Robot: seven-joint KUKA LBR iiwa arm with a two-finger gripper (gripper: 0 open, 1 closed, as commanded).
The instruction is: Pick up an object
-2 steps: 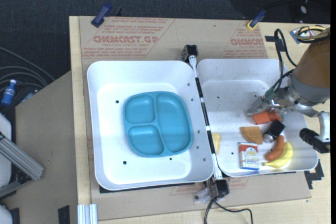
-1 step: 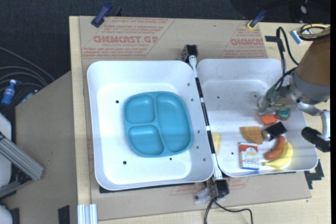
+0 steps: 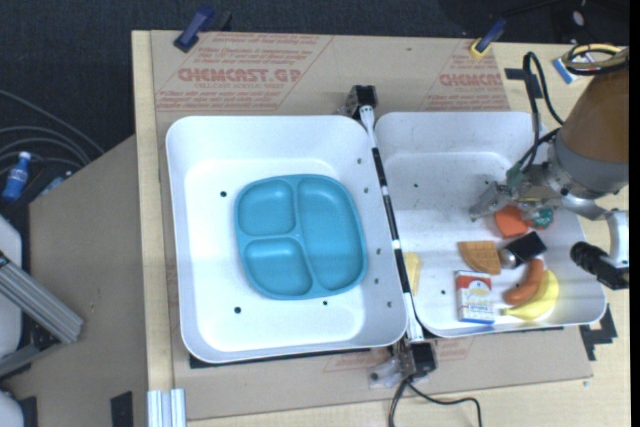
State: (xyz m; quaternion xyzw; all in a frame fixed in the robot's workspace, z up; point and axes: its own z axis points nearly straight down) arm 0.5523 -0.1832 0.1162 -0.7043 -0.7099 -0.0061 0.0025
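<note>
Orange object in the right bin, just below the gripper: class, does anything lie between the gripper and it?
Nothing visible does. The gripper hangs low in the right bin, directly above the orange object. The toast-coloured piece, sausage, banana and small box all lie nearer the front edge.

Two shallow white plastic bins sit side by side on a cardboard-covered bench [image 3: 300,65]. Left bin [image 3: 200,215] holds a light-blue plastic divided plate [image 3: 300,235], roughly centred. Right bin [image 3: 440,155] holds a cluster at its near right: orange block [image 3: 512,220], tan toast-like slice [image 3: 481,256], small red-and-white box [image 3: 475,296], brown sausage [image 3: 527,282] lying on a yellow banana [image 3: 540,300]. Grey arm with orange band [image 3: 600,130] reaches in from right, its gripper [image 3: 515,200] low just above the orange block.
</note>
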